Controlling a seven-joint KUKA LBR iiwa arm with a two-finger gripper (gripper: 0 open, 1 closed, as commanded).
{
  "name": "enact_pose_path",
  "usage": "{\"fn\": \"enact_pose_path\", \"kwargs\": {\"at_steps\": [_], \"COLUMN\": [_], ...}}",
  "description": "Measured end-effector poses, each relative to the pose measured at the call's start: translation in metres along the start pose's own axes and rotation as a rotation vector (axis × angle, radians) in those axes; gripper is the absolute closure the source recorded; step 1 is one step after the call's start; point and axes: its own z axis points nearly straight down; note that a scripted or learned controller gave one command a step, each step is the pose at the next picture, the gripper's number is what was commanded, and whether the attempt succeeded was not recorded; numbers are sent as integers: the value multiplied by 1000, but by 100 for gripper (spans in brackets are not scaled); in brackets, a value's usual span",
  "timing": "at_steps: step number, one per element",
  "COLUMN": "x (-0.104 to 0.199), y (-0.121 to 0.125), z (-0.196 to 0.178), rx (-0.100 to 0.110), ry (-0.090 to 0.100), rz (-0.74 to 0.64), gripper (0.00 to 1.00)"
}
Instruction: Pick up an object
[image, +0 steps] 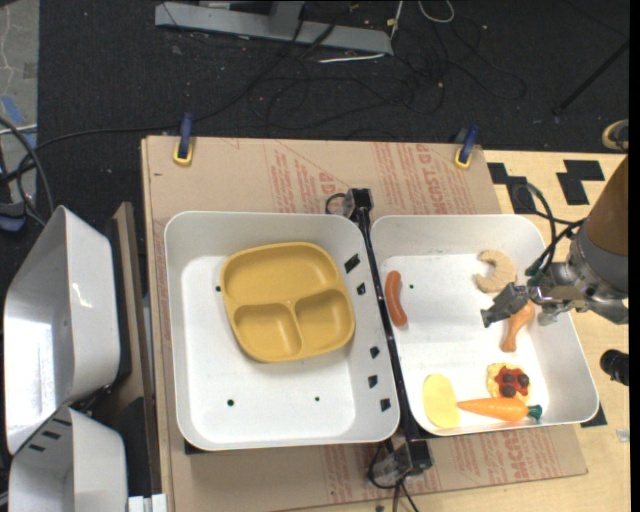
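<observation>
In the right bin (440, 262), my gripper (521, 309) hangs low over the right side, its fingers spread open. An orange curved piece (513, 330) lies right under it, its upper end between the two fingers and its lower end sticking out toward the front. A tan crescent-shaped piece (495, 270) lies just behind the gripper. A red sausage (396, 298) lies near the bin's left wall. At the front are a yellow oval slice (438, 399), a carrot (494, 408) and a small round piece with dark red dots (509, 379).
The left bin (195, 300) holds a yellow divided plate (288, 301). A black divider rail (377, 310) runs between the bins. The arm's grey wrist and orange band (605, 240) enter from the right, above the right bin's wall.
</observation>
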Motion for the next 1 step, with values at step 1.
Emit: {"fn": "enact_pose_path", "kwargs": {"at_steps": [1], "x": [3], "y": [-10], "z": [55], "rx": [4], "ry": [2], "rz": [3], "gripper": [0]}}
